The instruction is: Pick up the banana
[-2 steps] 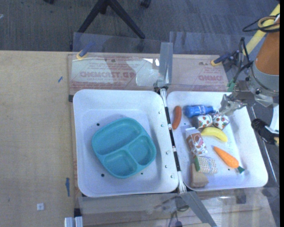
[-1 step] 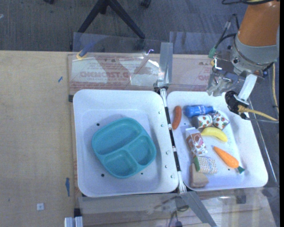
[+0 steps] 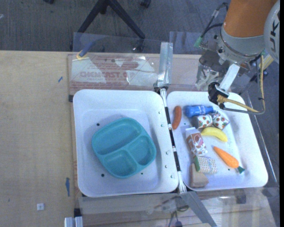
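The banana [image 3: 214,134] lies in the right bin [image 3: 259,175], apart from the end effector [image 3: 205,82] — too blurred to tell its opening.

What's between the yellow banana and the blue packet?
In the camera view, a small red-and-white patterned box sits between the yellow banana and the blue packet.

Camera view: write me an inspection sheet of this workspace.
surface: wooden bench bearing two white bins side by side.
job's things: banana lies loose in the right bin, beside a carrot.
clutter: teal divided plate in the left bin; blue bottle and patterned packs in the right.
end effector: over the right bin's back edge, apart from the banana.
cables: thin wires beside the arm.
surroundings: black stand legs on grey floor.
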Robot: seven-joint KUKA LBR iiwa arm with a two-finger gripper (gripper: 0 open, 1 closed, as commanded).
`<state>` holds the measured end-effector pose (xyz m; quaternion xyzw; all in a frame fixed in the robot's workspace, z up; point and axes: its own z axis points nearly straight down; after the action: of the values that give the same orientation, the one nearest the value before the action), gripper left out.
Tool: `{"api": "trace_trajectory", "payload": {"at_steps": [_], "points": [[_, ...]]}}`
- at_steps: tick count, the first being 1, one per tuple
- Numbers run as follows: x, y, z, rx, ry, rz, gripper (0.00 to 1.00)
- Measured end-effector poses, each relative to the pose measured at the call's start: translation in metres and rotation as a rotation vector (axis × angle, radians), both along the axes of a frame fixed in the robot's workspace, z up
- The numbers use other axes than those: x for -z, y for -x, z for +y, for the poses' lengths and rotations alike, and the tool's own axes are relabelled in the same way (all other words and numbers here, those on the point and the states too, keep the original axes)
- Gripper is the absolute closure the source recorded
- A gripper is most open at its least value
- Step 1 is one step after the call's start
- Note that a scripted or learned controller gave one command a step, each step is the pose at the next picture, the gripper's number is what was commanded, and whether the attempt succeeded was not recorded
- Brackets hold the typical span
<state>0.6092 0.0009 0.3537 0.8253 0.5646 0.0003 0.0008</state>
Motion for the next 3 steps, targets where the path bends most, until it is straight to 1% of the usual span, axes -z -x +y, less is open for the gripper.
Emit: {"api": "trace_trajectory", "payload": {"at_steps": [1, 2, 3], "points": [[0.004, -0.024, 0.055, 0.118, 0.000, 0.000, 1.00], [0.024, -0.035, 0.001, 0.231, -0.001, 0.005, 1.00], [0.038, -0.050, 0.037, 0.543, 0.000, 0.002, 1.00]]}}
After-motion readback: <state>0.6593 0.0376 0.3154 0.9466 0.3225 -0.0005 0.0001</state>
